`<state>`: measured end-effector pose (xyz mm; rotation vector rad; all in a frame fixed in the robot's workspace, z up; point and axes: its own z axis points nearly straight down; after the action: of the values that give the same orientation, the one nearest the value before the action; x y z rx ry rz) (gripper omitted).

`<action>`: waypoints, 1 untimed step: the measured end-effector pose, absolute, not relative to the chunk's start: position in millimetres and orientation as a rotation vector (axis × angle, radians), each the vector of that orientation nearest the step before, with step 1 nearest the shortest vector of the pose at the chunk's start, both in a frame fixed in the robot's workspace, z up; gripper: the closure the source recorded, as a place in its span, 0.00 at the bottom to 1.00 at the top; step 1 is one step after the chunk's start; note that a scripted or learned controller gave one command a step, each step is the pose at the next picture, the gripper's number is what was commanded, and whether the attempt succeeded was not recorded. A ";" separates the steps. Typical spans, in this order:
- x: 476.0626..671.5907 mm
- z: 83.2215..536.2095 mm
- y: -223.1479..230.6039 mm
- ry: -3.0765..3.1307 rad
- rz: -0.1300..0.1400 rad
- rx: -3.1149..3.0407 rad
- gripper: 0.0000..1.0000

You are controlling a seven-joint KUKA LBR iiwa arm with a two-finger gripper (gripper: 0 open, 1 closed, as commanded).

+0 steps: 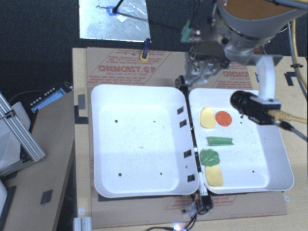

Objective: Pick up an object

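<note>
Yellow piece (214,176) at the right bin's (269,177) near edge, well below the hand.

Above it lie a green leafy piece (209,156), a green strip (220,140) with its long axis across the bin, then a pale yellow piece (207,118) just beside a red disc (223,118). The hand (202,73) hangs past the bin's far rim; these last two lie nearest, toward the camera and slightly right. Whether the hand is released or clenched I cannot tell.
</note>
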<state>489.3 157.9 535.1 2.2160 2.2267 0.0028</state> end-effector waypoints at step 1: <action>558.8 534.4 58.4 2.208 0.001 2.228 1.00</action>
<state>558.8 58.4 534.4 2.2280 2.2080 0.0007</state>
